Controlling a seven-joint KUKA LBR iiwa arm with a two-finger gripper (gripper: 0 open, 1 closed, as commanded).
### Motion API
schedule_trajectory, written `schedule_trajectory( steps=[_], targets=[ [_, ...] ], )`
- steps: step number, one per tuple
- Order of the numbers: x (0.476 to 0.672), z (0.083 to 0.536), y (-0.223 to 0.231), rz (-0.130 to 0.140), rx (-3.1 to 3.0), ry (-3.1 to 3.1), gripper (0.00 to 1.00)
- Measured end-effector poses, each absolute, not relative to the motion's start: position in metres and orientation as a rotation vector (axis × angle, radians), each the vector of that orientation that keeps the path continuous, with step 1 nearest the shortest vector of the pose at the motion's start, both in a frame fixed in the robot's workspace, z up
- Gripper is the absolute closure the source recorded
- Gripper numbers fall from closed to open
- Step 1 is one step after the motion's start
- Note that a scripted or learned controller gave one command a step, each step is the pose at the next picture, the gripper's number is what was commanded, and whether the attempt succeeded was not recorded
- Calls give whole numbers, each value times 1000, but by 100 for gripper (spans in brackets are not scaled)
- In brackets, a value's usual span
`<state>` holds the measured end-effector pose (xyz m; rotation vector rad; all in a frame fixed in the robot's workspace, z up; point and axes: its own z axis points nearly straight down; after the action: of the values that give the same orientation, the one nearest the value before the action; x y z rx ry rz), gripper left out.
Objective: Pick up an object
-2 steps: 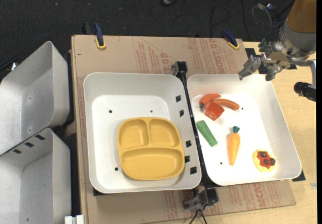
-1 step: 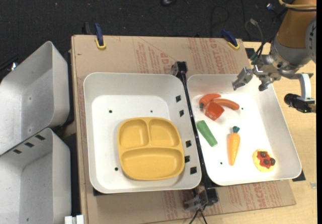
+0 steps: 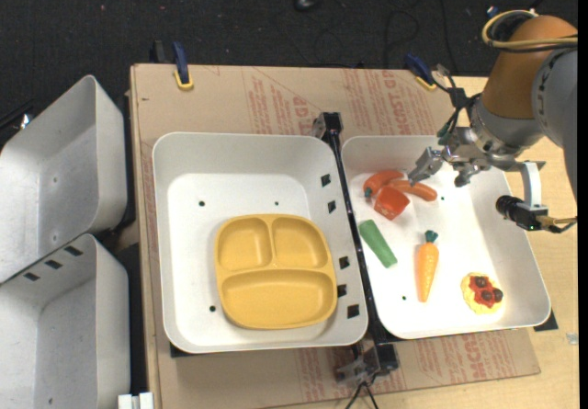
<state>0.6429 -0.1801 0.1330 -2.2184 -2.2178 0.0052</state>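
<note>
While the arm (image 3: 533,76) leans in from the right over the top edge of the right bin (image 3: 514,242), you've got decent room to work with: the middle and lower right of that bin's floor are mostly bare white. The jaws (image 3: 447,164) hang spread fairly wide over the upper part of that bin with nothing between the two fingers, one tip just beside the red pieces and the other further right.

The stuff you could grab is all toy food. A red chunky piece (image 3: 391,202) sits near the bin's upper left with an orange-red piece (image 3: 402,183) touching it above. A green stick-shaped piece (image 3: 378,243) lies tilted right along the divider between the bins, so that edge is tight. An orange carrot (image 3: 426,270) with a small green top lies near the middle, apart from the rest. A flat yellow piece with red dots (image 3: 481,292) sits close to the lower right wall.

The left bin (image 3: 184,177) holds a yellow divided plate (image 3: 274,271), three compartments, nothing in them.

The cardboard sheet (image 3: 276,95) on the bench has faint red printing, too washed out for you to read.
</note>
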Motion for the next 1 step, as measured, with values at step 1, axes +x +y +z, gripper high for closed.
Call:
schedule_trajectory(
  steps=[1],
  targets=[
    [643,90,-179,3,-2220,-2221,0]
  ],
)
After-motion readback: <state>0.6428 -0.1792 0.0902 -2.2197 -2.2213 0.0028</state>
